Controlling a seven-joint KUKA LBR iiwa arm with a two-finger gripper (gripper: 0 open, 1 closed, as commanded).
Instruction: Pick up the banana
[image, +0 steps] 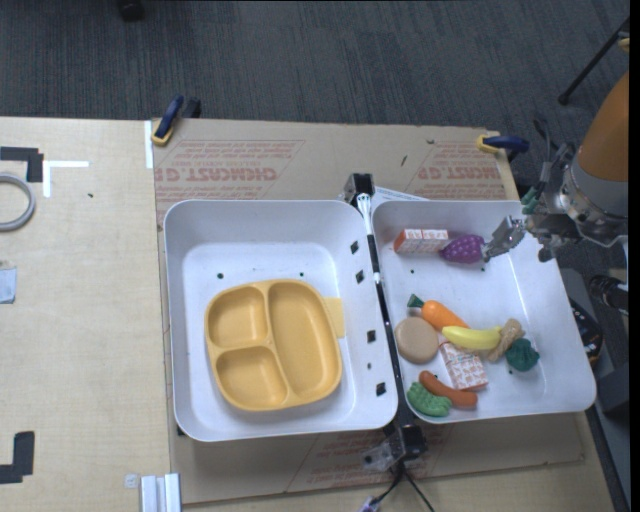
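The yellow banana (472, 337) lies in the middle of the right bin (560, 395), among other toy food, with its tip resting beside a small red-and-white carton (463, 367). My gripper (522, 246) hovers over the bin's far right corner, well up and to the right of the banana. Its fingers stand open with nothing between them. The left fingertip (498, 242) is close to a purple bunch of grapes (461, 249).
Around the banana lie a carrot (437, 314), a tan round cookie (417, 340), a sausage (450, 389), a green pod (428, 402), broccoli (521, 354) and a red-and-white box (420, 240). The left bin (190, 300) holds a yellow divided plate (272, 343).
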